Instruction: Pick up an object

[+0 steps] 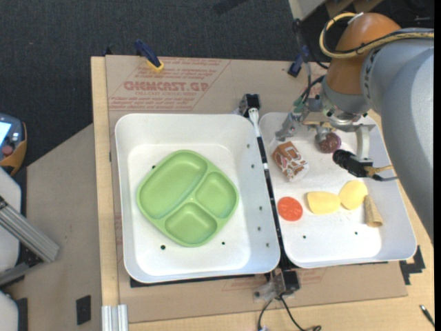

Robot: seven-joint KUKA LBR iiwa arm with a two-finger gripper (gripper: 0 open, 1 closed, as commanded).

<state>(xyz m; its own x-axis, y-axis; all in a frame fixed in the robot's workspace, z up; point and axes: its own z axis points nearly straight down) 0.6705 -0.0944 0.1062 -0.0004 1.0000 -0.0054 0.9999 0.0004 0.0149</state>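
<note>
pincer (324, 126): state cannot tell | green plate (187, 197): smooth, three-sectioned | orange disc (290, 209): flat, round

Grey arm (406, 81), orange band (358, 36) (yellow cable).

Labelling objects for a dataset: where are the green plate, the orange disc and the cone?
Green plate (187, 197), camera view, centre divider.
Orange disc (290, 209), camera view, its middle.
Cone (373, 213), camera view, mid-body.

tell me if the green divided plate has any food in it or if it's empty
Empty. The green divided plate lies flat in the left bin, and all three compartments show bare green. The food items sit in the right bin.
</note>
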